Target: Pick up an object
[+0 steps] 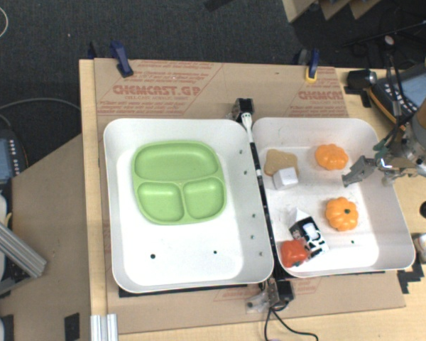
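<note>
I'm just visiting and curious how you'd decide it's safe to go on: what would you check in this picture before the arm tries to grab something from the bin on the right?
1. Things to pick lie in the right bin: ok. Two orange pumpkins, a tan piece, a white block, a red thing, a black-and-white thing.
2. Gripper is over that bin: ok, at its right side, between the pumpkins.
3. Gripper carries nothing: ok, nothing shows between its fingers.
4. Fingers open enough: cannot tell.
5. Target stands apart: ok for both pumpkins; not ok for the red thing, which touches the black-and-white thing.
6. Green divided tray is out of the way: ok, in the left bin.
</note>
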Available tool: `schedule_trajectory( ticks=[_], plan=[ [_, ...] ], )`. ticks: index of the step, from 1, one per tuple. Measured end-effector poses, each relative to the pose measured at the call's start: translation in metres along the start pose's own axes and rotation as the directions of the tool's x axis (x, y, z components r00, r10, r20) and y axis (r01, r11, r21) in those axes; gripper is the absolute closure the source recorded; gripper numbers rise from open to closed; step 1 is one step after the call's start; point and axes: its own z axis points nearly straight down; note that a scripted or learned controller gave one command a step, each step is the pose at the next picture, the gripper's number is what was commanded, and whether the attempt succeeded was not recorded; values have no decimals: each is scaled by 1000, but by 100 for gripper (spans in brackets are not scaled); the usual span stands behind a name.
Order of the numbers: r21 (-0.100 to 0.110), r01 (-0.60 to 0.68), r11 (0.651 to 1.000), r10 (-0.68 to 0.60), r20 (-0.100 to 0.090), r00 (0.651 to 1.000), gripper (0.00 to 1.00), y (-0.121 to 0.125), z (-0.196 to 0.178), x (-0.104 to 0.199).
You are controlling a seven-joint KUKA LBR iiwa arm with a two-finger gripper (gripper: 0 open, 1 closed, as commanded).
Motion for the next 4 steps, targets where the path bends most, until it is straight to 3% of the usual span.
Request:
schedule_trajectory(
  ticks=[1,2,3,4],
  plan=[
    [-1,4,1000,-4,-15,1000,0,22,118,-29],
    [-5,5,1000,-5,2,1000,0,66,115,-12],
    [-2,6,1000,-6,0,1000,0,101,116,41],
    [-5,2,1000,-2,2,1000,100,100,103,37]
  ],
)
